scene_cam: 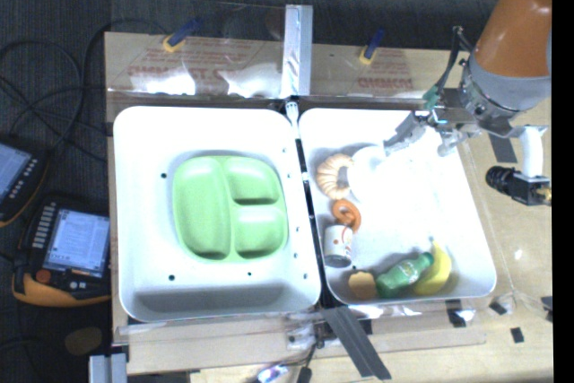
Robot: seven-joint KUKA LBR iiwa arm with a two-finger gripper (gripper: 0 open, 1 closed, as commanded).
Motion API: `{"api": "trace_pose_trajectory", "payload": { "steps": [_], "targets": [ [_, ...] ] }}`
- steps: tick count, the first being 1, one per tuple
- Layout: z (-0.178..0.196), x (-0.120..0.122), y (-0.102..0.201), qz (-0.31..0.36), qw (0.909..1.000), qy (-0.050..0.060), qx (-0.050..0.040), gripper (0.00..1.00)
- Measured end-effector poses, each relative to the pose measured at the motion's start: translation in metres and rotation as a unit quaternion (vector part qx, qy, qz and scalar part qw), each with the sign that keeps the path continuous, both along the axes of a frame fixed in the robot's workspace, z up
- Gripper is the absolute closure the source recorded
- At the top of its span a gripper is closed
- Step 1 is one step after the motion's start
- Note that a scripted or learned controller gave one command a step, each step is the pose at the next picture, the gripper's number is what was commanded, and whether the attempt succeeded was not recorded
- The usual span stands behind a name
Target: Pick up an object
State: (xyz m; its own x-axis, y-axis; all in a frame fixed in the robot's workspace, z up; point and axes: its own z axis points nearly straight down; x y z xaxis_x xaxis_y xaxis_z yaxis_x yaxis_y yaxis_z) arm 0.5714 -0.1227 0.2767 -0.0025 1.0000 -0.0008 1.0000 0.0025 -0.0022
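My gripper [420, 141] hangs over the back of the right bin [466, 220], open, with nothing between its fingers. One finger [400, 137] reaches toward a white object [368, 162] beside a tan ring-shaped pastry [334, 176] at the bin's left wall. Below them lie a small orange piece [346, 213] and a small can [338, 245]. Along the front wall rest a brown piece [361, 284], a green bottle [404, 275] and a yellow banana [438, 268].
The left bin [143, 193] holds a green divided plate [230, 205]. A metal divider post [297, 49] stands behind the two bins. The arm [516, 40] enters from the upper right.
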Motion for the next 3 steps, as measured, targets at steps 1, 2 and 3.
{"api": "trace_pose_trajectory", "payload": {
  "steps": [1,2,3],
  "targets": [
    [-0.086,0.007,0.035,-0.067,0.9978,0.001,0.0002,0.0],
    [-0.094,-0.004,0.061,-0.001,1.0,0.0,0.0002,0.0],
    [-0.158,-0.051,0.016,0.042,0.9991,0.001,0.0007,0.0]
  ]
}}
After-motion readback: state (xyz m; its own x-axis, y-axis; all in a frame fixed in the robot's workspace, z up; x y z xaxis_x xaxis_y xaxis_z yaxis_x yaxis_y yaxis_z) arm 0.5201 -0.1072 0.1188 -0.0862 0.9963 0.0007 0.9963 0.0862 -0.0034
